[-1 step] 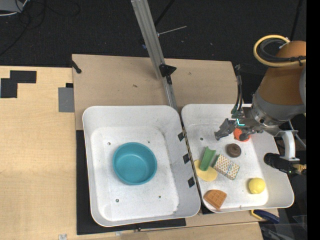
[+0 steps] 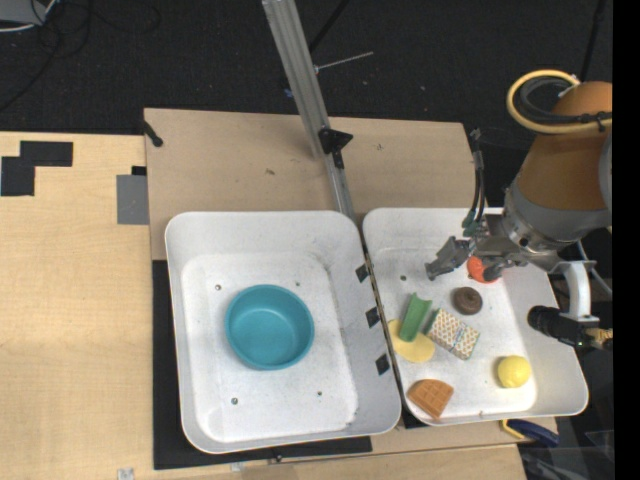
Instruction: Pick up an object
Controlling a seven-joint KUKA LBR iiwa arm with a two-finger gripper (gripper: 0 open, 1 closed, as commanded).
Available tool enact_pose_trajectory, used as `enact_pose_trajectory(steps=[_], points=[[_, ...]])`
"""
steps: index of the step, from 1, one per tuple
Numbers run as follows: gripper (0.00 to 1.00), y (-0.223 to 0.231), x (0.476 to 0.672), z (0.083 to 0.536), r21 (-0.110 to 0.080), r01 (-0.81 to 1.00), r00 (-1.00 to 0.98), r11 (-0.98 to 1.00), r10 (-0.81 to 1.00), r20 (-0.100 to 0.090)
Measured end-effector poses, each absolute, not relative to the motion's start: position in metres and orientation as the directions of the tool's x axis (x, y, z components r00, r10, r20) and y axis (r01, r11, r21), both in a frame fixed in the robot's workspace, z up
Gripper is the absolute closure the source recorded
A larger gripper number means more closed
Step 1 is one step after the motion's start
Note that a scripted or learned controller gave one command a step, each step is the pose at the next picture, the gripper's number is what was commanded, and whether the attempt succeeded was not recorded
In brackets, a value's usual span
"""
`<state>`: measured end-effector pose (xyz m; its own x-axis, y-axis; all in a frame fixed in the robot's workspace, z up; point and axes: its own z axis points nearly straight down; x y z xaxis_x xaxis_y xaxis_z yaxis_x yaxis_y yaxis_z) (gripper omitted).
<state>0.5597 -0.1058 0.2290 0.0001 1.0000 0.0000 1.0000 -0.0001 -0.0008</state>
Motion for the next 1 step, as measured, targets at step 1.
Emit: enact_pose_trajectory(steps=[1], points=[[0.0,-0.1082,0.5515,0.1694,-0.005,1.0,0.0,0.0,1.0,0.0]])
